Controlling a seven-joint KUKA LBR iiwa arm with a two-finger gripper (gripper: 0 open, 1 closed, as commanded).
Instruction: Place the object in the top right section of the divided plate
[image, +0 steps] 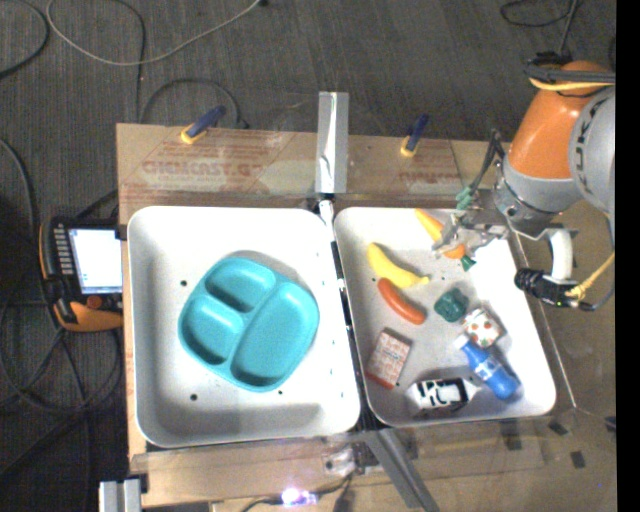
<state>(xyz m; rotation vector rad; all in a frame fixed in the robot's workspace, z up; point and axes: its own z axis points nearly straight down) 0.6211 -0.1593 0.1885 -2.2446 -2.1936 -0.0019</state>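
One divided plate (250, 320) fills the left bin (150, 400); the end effector (460, 236), grip unreadable, hangs over seven objects.

Turquoise divided plate (250, 322) with three sections, flat and turned at a slant in the left bin, my target, nothing in its sections

The grey arm (590, 150), its orange band (555, 125) bright above the wrist, reaches in from the far right, the wrist angled down and leftward. Its two-finger gripper (460, 235) hangs low at the far end of the right side, fingers too small to read.
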